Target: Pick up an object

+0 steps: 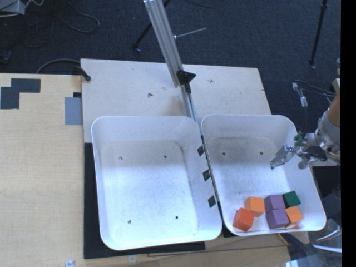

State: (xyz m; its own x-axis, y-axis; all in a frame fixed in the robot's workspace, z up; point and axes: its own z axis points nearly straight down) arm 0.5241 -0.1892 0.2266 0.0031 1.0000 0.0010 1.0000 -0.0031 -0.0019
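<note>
Jaws: state cannot be told; the gripper [288, 156] appears as a small metallic assembly at the right rim of the right bin [245, 128], hanging over the bin's right side, with nothing seen held.

Arm [332, 128]: enters from the right edge of the camera view, only its wrist end showing, just beyond the right bin's rim.

Right bin: shallow, white, lying on the bench [144, 90]. Contents gathered in its near right corner, well apart from the gripper:
- orange cube [243, 219], nearest the bin's front edge, leftmost of the group.
- second orange block [255, 204], just behind and right of the first.
- purple block [273, 202], beside the second orange block.
- second purple block [277, 218], in front of the first purple one, touching or nearly touching it.
- green block [291, 198], at the right rear of the cluster.
- small orange block [294, 214], in front of the green one, against the second purple block.

Left bin [111, 149]: shallow, white, side by side with the right bin.

Aluminium post [165, 38]: slanted, rising from the seam between the bins toward the top of the view, with a black bracket [184, 78] partway along.

Floor [250, 26]: dark carpet with cables, behind the bench.
</note>
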